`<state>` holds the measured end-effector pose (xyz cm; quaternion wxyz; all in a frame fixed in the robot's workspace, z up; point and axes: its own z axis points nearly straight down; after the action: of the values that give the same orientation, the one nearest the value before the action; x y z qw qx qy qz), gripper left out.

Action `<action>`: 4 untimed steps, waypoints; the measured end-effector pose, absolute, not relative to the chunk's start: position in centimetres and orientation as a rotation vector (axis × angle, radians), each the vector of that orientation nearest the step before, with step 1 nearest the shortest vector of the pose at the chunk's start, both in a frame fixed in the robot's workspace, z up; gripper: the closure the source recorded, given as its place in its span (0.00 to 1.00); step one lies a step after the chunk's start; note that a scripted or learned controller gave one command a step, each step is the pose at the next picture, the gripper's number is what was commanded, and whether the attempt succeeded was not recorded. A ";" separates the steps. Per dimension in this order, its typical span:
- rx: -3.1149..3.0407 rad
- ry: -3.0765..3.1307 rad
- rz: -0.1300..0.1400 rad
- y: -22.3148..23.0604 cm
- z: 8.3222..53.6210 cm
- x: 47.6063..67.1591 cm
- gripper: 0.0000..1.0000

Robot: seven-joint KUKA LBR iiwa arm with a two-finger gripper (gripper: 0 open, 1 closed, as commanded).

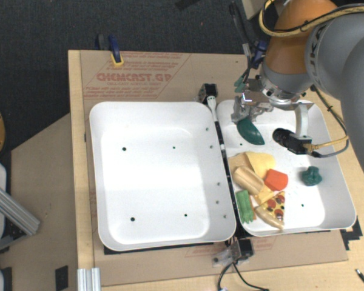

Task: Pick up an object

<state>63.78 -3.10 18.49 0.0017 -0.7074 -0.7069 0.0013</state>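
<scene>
I see a smooth, dark green teardrop-shaped toy point(251, 131) near the right bin's point(327, 220) far left corner, directly under the gripper point(247, 110); I cannot tell the gripper's state. Glossy plastic food toys point(262, 188) cluster along the left edge.

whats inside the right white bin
The right shallow white bin holds a dark green leaf-shaped toy, a yellow wedge, an orange block, a teal lump, a green pod and a pizza slice. The grey arm covers its far corner.
</scene>
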 end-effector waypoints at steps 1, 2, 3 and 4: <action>-2.214 -2.224 0.000 1.2 20.3 61.1 1.00; -2.220 -2.225 -0.004 2.1 22.2 60.6 1.00; -2.226 -2.216 0.003 -3.4 23.5 58.7 1.00; -2.216 -2.219 0.005 -1.0 21.7 55.7 1.00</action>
<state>55.73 -0.99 21.66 0.0027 -0.7066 -0.7076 0.0015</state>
